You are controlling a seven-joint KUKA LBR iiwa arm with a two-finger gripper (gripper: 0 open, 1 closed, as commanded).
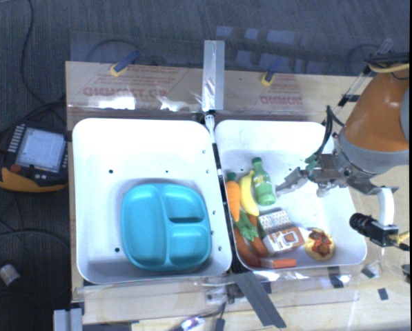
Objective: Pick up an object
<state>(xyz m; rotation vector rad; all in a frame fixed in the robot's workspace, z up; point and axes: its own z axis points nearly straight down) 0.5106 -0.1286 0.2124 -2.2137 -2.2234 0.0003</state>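
Camera view, right bin (pixel 288 133): a shallow white bin is seen from above at a slant, and its lower left part is crowded with toy food.
Camera view, left bin (pixel 109 150): set against the right bin's left wall, it holds a blue divided tray (pixel 167 226).
Arm (pixel 375 116): a grey arm with an orange band is seen reaching in over the right bin's right edge.
Gripper (pixel 286 183): it hangs over the middle of the right bin, just right of the green bottle (pixel 263 183). Whether the fingers are parted or closed cannot be told, and nothing is seen held.
Nearest object: the green bottle lies beside the banana (pixel 248 193), which is touching it toward the bin's left wall.
Other objects: a carrot (pixel 233 197) is laid along the left wall. A box (pixel 281 238) and a small pastry (pixel 319 243) are found nearer the bin's front wall.
Handling, judged: the bottle is likely light, stiff and smooth, so it may slip or roll.
Hold, judged: the bottle is best taken across its body, with the fingers kept off the banana.
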